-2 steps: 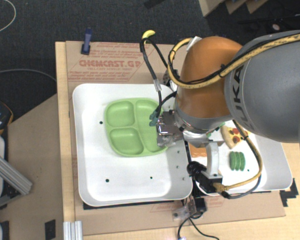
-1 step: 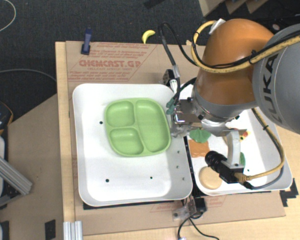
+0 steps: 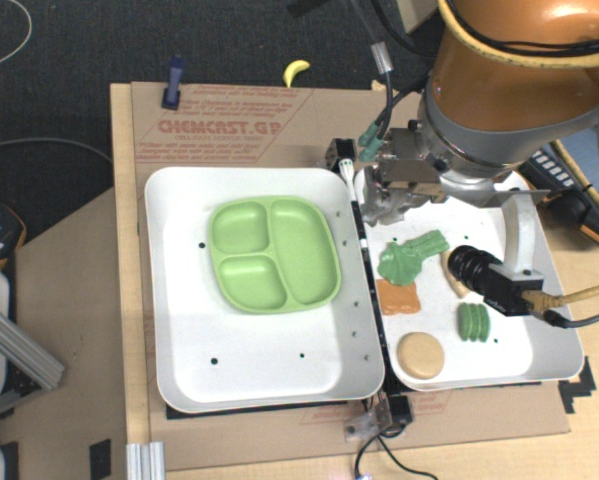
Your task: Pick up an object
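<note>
The arm [image 3: 519, 68] reached in from the right and hung over the far end of the right bin [image 3: 527, 356], with the gripper [image 3: 384, 200] low over that bin's far left corner, close to the wall shared with the left bin [image 3: 179, 268]. How wide the gripper stood could not be made out under the wrist, and nothing was seen in its grasp. The likely targets all lay in the right bin: a green leafy toy [image 3: 412, 254] just near-side of the gripper, an orange wedge [image 3: 399, 298] touching or nearly touching it on the near side, a tan disc [image 3: 420, 354] at the near edge, and a ridged green piece [image 3: 472, 321] a little to the right. The leafy toy was nearest, so it looked the probable pick, though the gripper sat beside it rather than over it. That offset suggested either an approach not yet finished or a poorly aimed try. The left bin held only a green divided plate [image 3: 275, 254], lying flat and well apart from the gripper; its broad, shallow shape would be awkward to grip. The closeness of the toy and wedge risked one being nudged with the other.
</note>
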